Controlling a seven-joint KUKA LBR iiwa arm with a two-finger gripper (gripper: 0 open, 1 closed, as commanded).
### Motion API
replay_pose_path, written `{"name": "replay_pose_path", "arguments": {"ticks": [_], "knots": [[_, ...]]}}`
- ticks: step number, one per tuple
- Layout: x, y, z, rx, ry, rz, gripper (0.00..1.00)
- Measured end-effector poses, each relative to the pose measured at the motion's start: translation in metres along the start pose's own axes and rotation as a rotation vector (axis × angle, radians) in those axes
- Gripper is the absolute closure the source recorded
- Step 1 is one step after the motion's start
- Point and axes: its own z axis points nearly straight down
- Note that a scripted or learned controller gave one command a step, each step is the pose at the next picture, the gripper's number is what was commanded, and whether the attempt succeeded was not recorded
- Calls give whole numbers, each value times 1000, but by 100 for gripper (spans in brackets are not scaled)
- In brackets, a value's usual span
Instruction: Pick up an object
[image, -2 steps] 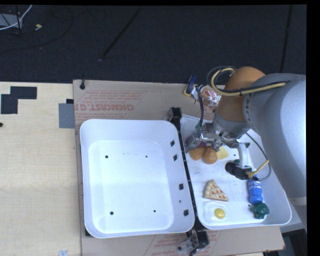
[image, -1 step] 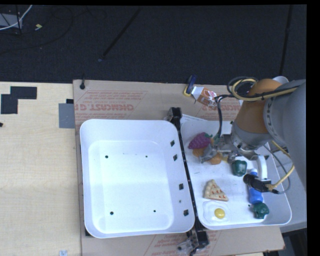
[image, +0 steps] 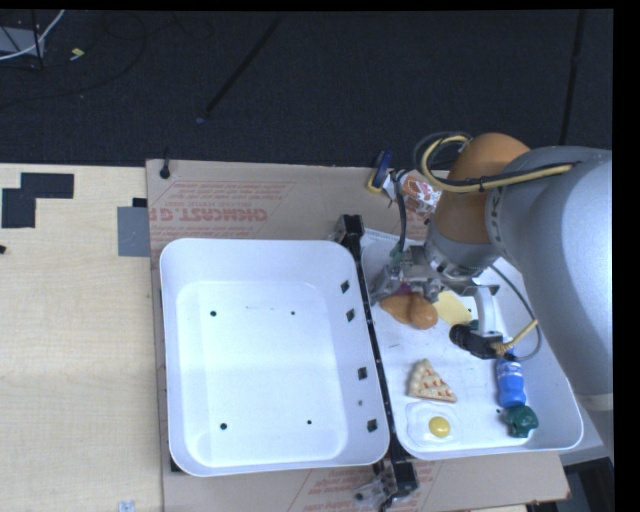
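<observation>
My gripper (image: 410, 280) hangs low over the upper left part of the right bin (image: 560, 440). It sits directly on top of a brown bread-like piece (image: 415, 312), whose upper part it hides. A pale yellow piece (image: 455, 308) lies just right of the brown one. Nearer the front lie a pizza slice (image: 431, 382) and a fried egg (image: 437, 428). A blue bottle (image: 510, 381) and a small green thing (image: 520, 420) lie toward the right wall.
The left bin (image: 190, 300) stands beside the right one, with a black divider rail (image: 365, 340) between them. The grey arm (image: 560, 250) covers the right bin's far right side. Brown cardboard (image: 250, 205) lies under both bins.
</observation>
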Motion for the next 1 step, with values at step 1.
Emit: {"name": "replay_pose_path", "arguments": {"ticks": [1], "knots": [[-18, -55, 1, 8, -1, 6, 0]]}}
